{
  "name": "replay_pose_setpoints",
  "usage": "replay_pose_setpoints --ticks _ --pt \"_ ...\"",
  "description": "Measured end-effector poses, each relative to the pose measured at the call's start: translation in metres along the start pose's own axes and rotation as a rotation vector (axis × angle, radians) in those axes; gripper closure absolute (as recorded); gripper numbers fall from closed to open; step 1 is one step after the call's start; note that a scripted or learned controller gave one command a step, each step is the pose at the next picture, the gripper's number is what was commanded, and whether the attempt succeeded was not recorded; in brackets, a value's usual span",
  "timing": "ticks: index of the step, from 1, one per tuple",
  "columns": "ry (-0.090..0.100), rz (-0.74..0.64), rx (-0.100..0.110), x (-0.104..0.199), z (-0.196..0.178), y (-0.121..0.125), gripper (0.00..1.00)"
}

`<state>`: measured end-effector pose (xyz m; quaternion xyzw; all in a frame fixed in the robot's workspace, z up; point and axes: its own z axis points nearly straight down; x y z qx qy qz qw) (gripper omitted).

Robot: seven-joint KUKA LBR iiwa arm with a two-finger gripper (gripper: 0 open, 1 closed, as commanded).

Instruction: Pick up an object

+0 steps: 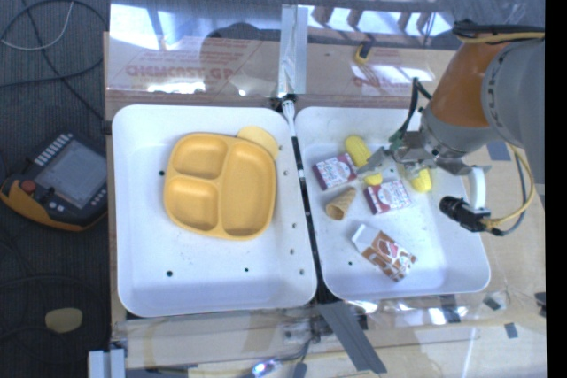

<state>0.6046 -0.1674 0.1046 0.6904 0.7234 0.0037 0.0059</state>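
The right bin (pixel 461 270) holds several small items. A yellow banana-shaped piece (pixel 357 150) lies near its back. Beside it is a red-and-white carton (pixel 334 171), with a tan cone (pixel 339 203) just in front. A second carton (pixel 387 196) lies in the middle and a third packet (pixel 386 253) towards the front. A yellow piece (pixel 421 181) and a small yellow bit (pixel 373 180) lie near the gripper. My gripper (pixel 403 164) hangs open over the bin's middle, just behind the second carton, with nothing between its fingers.
The left bin (pixel 142 279) bears a yellow divided plate (pixel 220 185), with a yellow round item (pixel 258 137) at the plate's back edge. A ridge (pixel 301 190) separates the two bins. A black cable connector (pixel 461 212) hangs to the right of the gripper.
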Motion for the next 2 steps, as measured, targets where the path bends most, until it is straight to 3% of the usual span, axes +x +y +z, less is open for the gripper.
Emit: replay_pose_setpoints --ticks 1,2 --pt "0.002 0.000 0.003 0.001 -0.008 0.000 1.00" --pt "0.002 0.111 0.015 0.076 -0.088 0.015 1.00"
